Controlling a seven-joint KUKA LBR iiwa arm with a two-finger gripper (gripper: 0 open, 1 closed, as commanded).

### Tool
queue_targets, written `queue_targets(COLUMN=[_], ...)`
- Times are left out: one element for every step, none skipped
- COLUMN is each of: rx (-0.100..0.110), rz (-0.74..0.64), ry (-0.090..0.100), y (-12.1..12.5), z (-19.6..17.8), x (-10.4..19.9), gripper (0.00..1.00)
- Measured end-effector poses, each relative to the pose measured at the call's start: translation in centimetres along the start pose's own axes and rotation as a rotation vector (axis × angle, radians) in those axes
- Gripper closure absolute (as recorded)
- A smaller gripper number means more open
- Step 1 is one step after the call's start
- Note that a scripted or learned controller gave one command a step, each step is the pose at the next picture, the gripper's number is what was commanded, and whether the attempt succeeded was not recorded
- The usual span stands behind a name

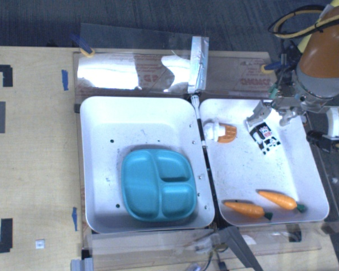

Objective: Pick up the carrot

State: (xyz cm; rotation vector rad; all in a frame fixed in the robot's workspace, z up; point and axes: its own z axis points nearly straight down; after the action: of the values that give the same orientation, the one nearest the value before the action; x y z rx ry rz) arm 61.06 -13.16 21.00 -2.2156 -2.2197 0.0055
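While my tool hangs over the far right corner of the right bin, I cannot tell its state. Just near it lies a black-and-white tag. Left of that sits a white-and-orange piece. Two carrots lie along the near wall. A blue plate fills the left bin.
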Motion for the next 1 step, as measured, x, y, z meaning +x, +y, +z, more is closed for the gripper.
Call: queue_targets(rx=[0.005], rz=[-0.022], ry=[0.0], y=[-6.32], z=[10.35], x=[2.91], gripper=[0.0])
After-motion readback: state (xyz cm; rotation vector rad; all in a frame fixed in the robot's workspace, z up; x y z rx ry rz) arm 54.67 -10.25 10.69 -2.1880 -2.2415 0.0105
